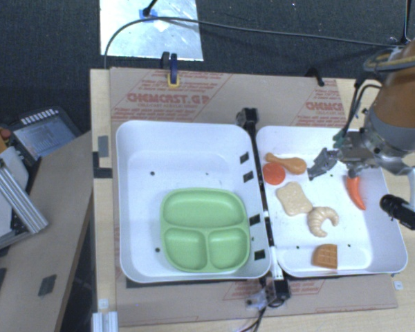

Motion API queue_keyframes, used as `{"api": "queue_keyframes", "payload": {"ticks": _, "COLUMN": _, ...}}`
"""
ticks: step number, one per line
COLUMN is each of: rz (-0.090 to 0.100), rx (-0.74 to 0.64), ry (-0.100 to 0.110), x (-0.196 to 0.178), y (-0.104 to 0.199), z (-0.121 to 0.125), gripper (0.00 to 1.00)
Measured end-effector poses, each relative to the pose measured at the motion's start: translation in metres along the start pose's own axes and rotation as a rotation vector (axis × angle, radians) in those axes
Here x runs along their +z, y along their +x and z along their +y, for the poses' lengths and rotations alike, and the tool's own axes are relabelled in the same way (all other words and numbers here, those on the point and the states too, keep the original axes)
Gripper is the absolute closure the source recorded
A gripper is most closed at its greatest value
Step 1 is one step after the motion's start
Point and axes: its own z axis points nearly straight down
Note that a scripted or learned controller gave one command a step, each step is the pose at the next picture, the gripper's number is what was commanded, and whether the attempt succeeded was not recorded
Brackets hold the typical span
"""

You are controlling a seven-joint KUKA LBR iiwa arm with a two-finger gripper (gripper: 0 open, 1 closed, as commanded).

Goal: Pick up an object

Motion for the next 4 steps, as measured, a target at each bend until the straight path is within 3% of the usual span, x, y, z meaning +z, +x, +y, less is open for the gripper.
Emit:
{"api": "queue_keyframes", "payload": {"ticks": 1, "rz": -0.001, "rx": -0.002, "ry": -0.010, "x": -0.005, "y": 0.000, "z": 0.002, "gripper": 0.00}}
{"api": "queue_keyframes", "payload": {"ticks": 3, "rz": 0.000, "rx": 0.001, "ry": -0.004, "x": 0.102, "y": -0.010, "z": -0.014, "gripper": 0.00}}
{"api": "queue_keyframes", "payload": {"ticks": 4, "rz": 0.001, "rx": 0.000, "ry": -0.005, "x": 0.146, "y": -0.007, "z": -0.011, "gripper": 0.00}}
